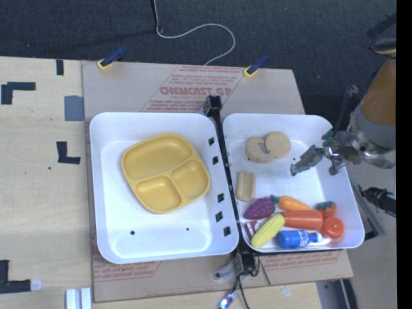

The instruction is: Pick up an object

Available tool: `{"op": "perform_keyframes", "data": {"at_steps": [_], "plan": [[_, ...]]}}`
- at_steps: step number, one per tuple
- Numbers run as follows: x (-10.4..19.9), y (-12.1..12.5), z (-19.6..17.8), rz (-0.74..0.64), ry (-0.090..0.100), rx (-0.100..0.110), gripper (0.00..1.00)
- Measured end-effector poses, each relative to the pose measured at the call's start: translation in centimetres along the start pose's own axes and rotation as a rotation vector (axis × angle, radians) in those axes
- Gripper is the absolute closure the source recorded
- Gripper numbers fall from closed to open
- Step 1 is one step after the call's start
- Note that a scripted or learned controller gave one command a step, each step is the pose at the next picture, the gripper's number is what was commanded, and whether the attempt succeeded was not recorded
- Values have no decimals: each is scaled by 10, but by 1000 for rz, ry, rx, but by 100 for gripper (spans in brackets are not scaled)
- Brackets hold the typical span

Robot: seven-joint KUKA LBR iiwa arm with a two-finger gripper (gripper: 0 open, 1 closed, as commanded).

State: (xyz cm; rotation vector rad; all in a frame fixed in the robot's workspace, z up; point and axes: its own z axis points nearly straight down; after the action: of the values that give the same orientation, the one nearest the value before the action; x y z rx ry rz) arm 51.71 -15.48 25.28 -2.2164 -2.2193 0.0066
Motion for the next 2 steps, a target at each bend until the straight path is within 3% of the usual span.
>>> {"op": "perform_keyframes", "data": {"at_steps": [1,2], "plan": [[56,-24,-117,-6,-1,-11,0],[111,-33,-246,-6,-2,-16,0]]}}
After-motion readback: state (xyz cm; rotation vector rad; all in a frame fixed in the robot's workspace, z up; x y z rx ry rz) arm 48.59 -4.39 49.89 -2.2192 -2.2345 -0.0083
